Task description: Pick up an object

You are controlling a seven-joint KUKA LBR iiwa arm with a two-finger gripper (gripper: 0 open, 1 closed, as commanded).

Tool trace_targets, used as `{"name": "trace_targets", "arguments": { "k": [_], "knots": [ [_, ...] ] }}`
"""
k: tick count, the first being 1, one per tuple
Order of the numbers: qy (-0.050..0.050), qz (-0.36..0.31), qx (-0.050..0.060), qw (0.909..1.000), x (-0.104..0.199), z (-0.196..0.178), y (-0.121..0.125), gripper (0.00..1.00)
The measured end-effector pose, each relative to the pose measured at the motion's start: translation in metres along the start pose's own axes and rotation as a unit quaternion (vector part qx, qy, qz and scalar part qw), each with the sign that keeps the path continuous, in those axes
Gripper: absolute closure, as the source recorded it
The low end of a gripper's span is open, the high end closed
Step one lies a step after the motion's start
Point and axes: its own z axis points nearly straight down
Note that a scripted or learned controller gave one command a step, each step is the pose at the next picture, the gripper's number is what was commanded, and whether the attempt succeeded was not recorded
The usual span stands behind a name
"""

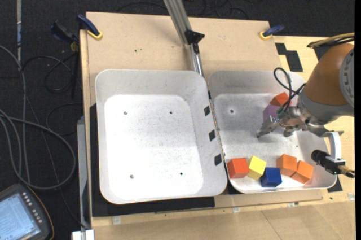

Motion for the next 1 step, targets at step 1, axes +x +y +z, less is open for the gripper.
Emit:
{"name": "trace_targets", "arguments": {
  "k": [1],
  "knots": [
    [-0.001, 0.000, -0.003, 1.0000, -0.0006, -0.0135, 0.0014, 1.00]
  ]
}}
